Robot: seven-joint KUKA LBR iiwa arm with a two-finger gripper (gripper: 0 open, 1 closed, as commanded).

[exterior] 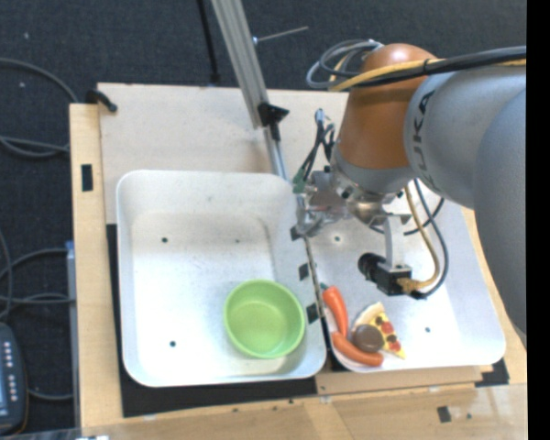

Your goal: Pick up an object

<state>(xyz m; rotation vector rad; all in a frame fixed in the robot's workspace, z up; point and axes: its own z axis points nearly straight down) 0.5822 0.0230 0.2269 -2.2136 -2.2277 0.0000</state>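
Food and a bowl lie below me. My claw (307, 218) hangs over the wall between the bins; I cannot tell whether it is open or closed. A green bowl (264, 317) sits in the left bin (165, 246). A carrot (335, 305), sausage (357, 350) and pizza slice (382, 322) crowd the right bin's (458, 319) near corner.

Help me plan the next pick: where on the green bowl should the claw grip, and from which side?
The green bowl sits upright and open, looking too wide to span. So probably grip its rim from straight above, straddling the wall. Choose the far-left rim; near and right sides crowd the white bin.
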